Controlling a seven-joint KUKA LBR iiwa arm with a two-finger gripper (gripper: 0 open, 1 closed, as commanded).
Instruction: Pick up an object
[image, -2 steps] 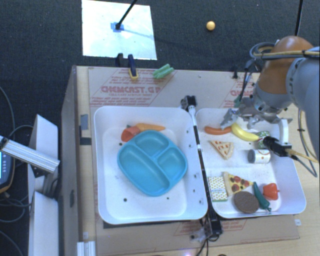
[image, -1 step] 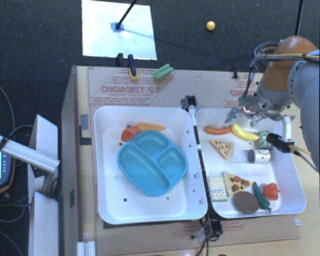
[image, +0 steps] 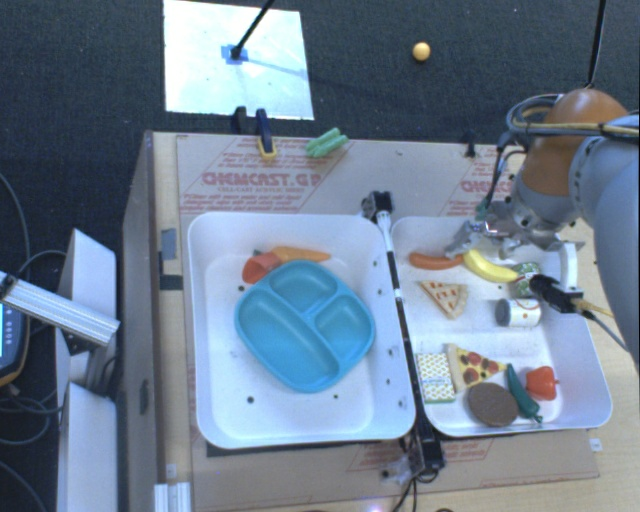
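Dark carpet (image: 80, 90) covers the floor around the bench (image: 290, 165), whose top is brown cardboard printed in red. A pale sheet (image: 235, 60) lies on the carpet beyond it, a small yellow ball (image: 421, 50) nearby.

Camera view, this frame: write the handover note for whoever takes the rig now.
Gripper: low over the right bin's back edge, near the banana; nothing seen between its fingers.
Right bin also holds a sausage, two pizza slices, a small can, a cracker, a brown cookie, a red pepper.
Left bin: blue divided plate, carrot.
Done: no pick visible.
Left: grasp and lift one object.
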